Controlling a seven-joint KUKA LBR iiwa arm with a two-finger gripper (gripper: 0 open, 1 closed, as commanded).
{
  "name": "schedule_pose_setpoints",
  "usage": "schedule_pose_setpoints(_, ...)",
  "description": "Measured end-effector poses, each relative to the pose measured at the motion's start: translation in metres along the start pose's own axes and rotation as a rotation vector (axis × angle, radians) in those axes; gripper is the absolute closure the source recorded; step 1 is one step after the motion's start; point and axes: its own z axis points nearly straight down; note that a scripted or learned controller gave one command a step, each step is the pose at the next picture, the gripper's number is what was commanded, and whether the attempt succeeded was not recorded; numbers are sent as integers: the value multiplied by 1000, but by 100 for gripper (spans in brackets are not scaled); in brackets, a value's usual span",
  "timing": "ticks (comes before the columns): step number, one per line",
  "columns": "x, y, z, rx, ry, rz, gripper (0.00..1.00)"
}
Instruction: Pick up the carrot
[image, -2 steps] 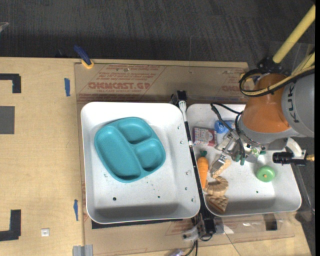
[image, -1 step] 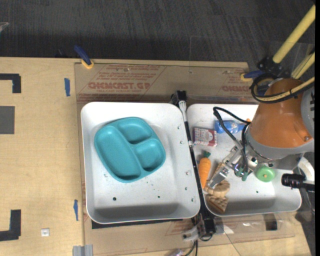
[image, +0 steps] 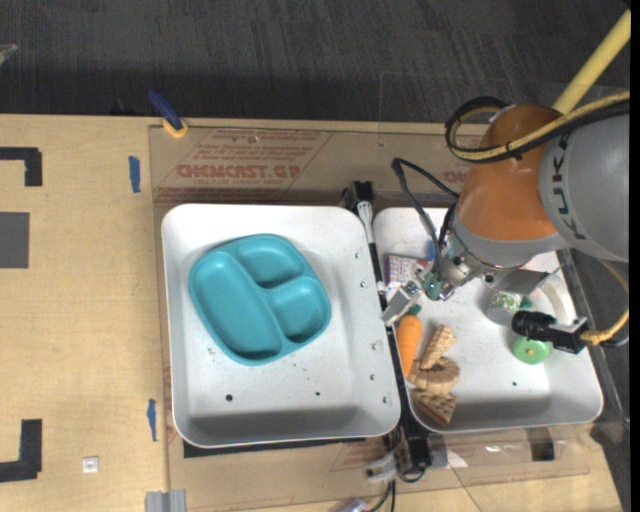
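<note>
Carrot (image: 408, 341) lay in right bin (image: 570, 395) by left wall, prob. light, stiff, smooth toy; grip mid-body. End effector (image: 402, 303) hovered just above its top end; couldn't tell its state.

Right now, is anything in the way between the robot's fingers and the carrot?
No. The gripper hangs right above the carrot's top end, with nothing visible between. The tan bread pieces lie against the carrot's right side.

The gripper (image: 405, 300) is hanging just above the carrot's (image: 409, 342) upper end, at the left wall of the right bin (image: 560, 395). Tan wooden pieces (image: 437, 375) are lying touching the carrot's right side.
</note>
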Motion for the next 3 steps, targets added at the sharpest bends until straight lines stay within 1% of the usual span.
schedule_pose_setpoints(1,31,-55,0,5,3,-25,0)
schedule_pose_setpoints(2,-37,39,0,2,-1,216,0)
schedule_pose_setpoints(3,-20,-38,1,7,3,458,0)
